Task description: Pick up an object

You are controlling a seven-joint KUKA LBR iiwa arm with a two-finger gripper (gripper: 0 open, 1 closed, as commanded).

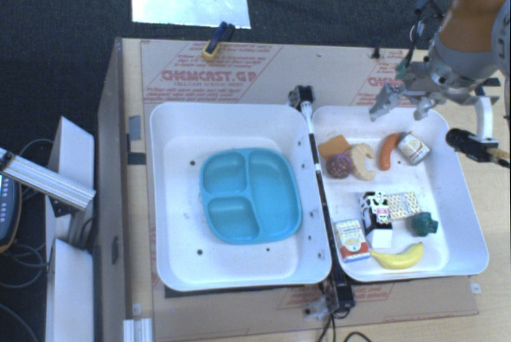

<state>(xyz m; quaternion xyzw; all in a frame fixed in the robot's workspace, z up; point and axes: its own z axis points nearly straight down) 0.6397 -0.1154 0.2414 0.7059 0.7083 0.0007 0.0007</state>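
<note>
Arm (471,13) showing an orange band over a rounded grey wrist, dark cables looping along its left side; grey metal hand (406,102) carrying a white bracket and black knob.

Red lettering is printed on the brown protective sheet (239,65) that covers the counter, along its far edge behind the two bins. Above the left bin (172,196) the largest word reads "CHEMCAST GP", with smaller red lines over and under it that are too fine to make out. The same print repeats near the far right corner, partly hidden by the arm. The small cartons and packets in the right bin (471,236) carry printed patterns, but nothing on them can be read.
</note>
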